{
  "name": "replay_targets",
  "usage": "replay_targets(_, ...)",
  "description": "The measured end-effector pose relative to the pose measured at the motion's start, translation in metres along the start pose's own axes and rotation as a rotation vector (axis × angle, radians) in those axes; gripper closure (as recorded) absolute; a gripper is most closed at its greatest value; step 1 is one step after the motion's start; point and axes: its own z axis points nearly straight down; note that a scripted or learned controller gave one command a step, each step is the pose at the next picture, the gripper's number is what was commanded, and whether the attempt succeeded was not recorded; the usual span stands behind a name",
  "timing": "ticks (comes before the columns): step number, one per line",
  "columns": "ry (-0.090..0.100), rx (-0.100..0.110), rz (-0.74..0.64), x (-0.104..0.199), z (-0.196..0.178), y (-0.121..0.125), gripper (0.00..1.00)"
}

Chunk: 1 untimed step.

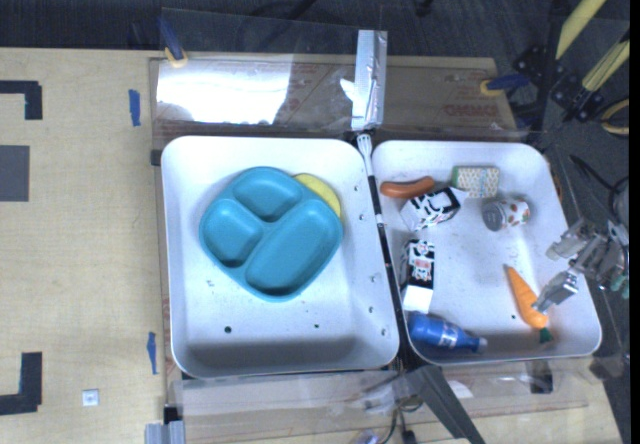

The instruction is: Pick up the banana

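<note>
The banana (322, 192) is yellow and lies in the left bin (200, 322), mostly hidden under the upper right edge of a blue divided plate (270, 230). My gripper (562, 269) is far from it, over the right rim of the right bin (480, 262). Its fingers are spread open with nothing between them, and the lower fingertip sits just beside an orange carrot (524, 298).
The right bin holds a sausage (407, 186), a speckled sponge block (475, 177), two black-and-white patterned items (434, 206) (420, 263), a small grey and white cup (504, 215) and a blue bottle (441, 334). A metal divider (371, 82) stands behind the bins.
</note>
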Motion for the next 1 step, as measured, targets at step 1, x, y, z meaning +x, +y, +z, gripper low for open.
replay_targets(1, 0.0, 0.0, 0.0, 0.0, 0.0, 0.0, 0.0)
